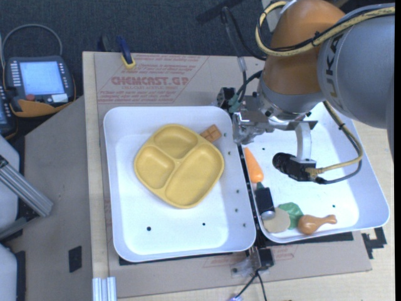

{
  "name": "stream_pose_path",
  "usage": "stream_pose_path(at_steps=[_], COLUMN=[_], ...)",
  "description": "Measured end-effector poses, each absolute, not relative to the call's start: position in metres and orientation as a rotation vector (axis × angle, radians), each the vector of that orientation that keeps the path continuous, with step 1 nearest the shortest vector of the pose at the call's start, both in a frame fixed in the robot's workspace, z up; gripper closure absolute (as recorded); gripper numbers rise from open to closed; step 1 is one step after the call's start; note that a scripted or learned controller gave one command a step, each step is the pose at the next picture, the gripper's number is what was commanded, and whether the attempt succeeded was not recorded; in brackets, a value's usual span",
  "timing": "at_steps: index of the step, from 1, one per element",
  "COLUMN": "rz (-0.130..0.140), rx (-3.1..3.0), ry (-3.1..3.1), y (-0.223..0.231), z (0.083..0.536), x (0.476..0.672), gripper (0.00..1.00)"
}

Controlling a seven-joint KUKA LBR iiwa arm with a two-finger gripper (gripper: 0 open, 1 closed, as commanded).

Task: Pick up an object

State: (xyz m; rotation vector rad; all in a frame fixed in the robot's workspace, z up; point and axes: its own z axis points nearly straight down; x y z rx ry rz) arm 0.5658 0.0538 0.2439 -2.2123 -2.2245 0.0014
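The grey arm [351, 55] reaches in, hand [245, 130] pointing down.

The arm [326, 55] hides much of the right bin [369, 193]; a small brown block [211, 133] is perhaps half-hidden by the yellow tray [178, 165].

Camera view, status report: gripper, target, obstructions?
Gripper low over right bin's left edge, grip unclear. Orange carrot just below it, unlifted. Black rectangular block beside carrot.

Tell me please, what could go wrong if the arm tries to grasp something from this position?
The gripper sits close to the wall between the bins, so it may strike the rim. The carrot lies against that wall, leaving little room. The black block, round disc and green piece crowd together, so a grasp could slip.
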Motion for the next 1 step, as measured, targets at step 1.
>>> stream_pose_path(at_steps=[1], rz=[0.005], rx=[-2.217], ry=[-2.221], y=[0.087], z=[0.228], x=[0.5389], gripper=[1.0])
